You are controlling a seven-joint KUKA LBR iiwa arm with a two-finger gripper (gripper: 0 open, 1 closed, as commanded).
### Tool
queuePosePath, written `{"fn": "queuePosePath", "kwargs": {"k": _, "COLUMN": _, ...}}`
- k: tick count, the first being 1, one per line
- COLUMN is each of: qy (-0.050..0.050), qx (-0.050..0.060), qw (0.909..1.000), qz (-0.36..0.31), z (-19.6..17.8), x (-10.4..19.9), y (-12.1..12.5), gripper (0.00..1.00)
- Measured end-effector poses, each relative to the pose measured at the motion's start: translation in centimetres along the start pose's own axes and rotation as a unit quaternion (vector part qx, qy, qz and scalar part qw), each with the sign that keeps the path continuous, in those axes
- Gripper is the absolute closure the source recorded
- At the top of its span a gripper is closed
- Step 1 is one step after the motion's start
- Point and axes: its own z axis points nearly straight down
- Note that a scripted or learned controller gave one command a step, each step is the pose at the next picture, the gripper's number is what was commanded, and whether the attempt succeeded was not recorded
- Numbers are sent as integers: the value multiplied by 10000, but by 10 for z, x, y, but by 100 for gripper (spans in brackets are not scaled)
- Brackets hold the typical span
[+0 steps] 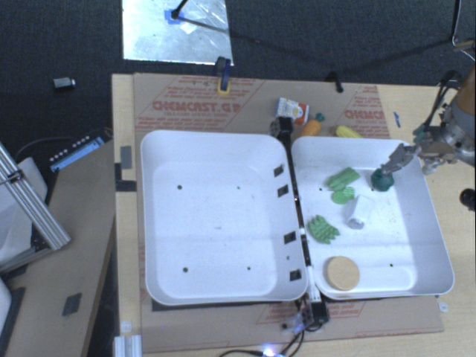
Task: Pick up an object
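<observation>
Gripper point(396, 160) reaching in from the right over the upper right part of the right bin point(435, 233), tilted down toward the bin floor; jaw state impossible to tell at this size and angle; dark green object point(382, 181) just below and left of the fingertips, touching or nearly touching them, resting on the bin floor rather than visibly pinched between them.

Elsewhere in the right bin: light green ridged piece point(343, 177) left of the dark green object, small green round piece point(343, 195) just beneath it; grey-white lump point(354, 213) near the bin's middle; green spiky piece point(323, 230) lower left, close to the divider; tan round disc point(343, 273) near the front wall.

Left bin point(156, 222) beside it, the two touching along a row of black clips.

Behind the bins, on the brown board point(193, 103): orange carrot-like item point(312, 127), yellow item point(346, 132), small white and red packet point(289, 109); yellow and blue clamp point(222, 76) at the board's far edge.
</observation>
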Motion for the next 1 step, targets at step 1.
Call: {"fn": "queuePosePath", "kwargs": {"k": 1, "qy": -3, "qx": -20, "qw": 10000, "qz": -18, "z": -11, "x": 0, "y": 1, "gripper": 100}}
